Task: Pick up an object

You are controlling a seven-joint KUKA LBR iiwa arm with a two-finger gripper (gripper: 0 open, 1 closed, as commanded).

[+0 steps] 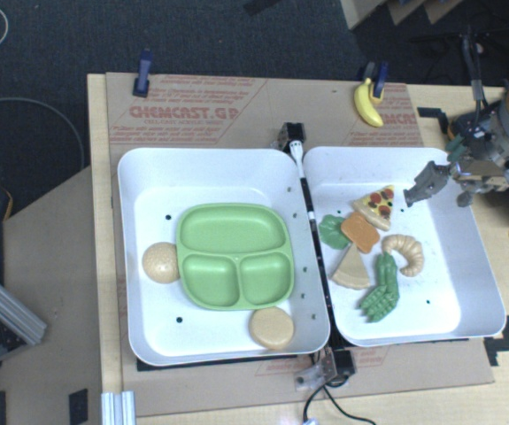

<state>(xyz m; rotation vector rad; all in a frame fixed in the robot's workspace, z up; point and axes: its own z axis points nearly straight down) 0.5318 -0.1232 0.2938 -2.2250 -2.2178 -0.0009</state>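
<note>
The right bin (466,299) holds several toy foods: a pizza slice (375,203), an orange block (359,231), a green piece (331,232), a tan wedge (352,270), a croissant (404,251) and a green leafy vegetable (380,290). My gripper (442,182) hangs over the bin's upper right part, to the right of the pizza slice. Its fingers (423,184) are spread apart with nothing between them. The arm comes in from the right edge.
The left bin (143,171) carries a green divided tray (235,255) with a round tan cookie (159,261) at its left and another (272,327) below it. A yellow banana (368,105) lies on the cardboard behind the right bin.
</note>
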